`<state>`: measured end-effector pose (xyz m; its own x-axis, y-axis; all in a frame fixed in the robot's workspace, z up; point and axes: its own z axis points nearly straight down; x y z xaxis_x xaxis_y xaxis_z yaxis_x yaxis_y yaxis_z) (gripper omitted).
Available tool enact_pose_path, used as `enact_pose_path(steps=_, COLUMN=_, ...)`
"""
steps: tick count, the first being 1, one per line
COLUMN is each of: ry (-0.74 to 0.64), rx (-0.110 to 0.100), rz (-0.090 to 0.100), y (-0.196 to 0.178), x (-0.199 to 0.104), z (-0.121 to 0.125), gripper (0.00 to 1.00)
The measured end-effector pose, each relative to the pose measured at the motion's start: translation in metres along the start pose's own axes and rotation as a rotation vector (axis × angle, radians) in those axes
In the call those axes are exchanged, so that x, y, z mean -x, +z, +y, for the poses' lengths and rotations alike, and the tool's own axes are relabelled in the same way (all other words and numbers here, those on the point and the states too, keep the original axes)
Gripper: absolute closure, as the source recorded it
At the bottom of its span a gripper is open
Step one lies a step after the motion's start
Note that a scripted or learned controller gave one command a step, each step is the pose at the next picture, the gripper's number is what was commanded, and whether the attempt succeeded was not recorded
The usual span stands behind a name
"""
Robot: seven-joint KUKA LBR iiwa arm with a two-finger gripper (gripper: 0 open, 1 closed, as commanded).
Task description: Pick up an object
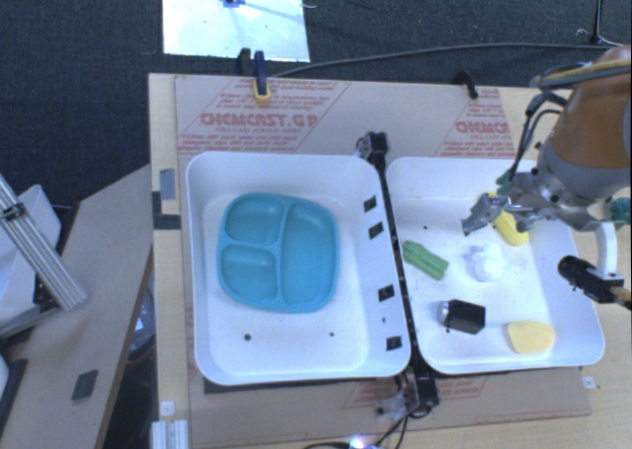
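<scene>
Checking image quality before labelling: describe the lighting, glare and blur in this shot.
Camera view: even, bright overhead light; the white bins look near overexposed; soft shadows under the black block and green piece; the gripper is slightly blurred; the white lump nearly blends into the bin floor.

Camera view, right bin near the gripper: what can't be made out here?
- Gripper: blurred and small in the camera view; open or shut is unclear.
- Yellow object: partly covered by the gripper body, so its shape and any contact are unclear.
- White object: pale against the right bin, outline hard to trace.
- Arm: cut off by the right edge.
</scene>
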<state>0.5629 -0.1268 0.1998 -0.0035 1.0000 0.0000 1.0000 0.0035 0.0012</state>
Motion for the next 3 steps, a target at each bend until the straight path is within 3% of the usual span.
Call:
enact_pose_path(steps=2, ry=0.003, rx=0.003, rz=-0.001, y=0.109, x=-0.004, z=0.008, gripper=0.0)
enact_pose_path(steps=3, ry=0.003, rx=0.008, rz=-0.002, y=0.096, x=-0.003, z=0.009, gripper=1.0)
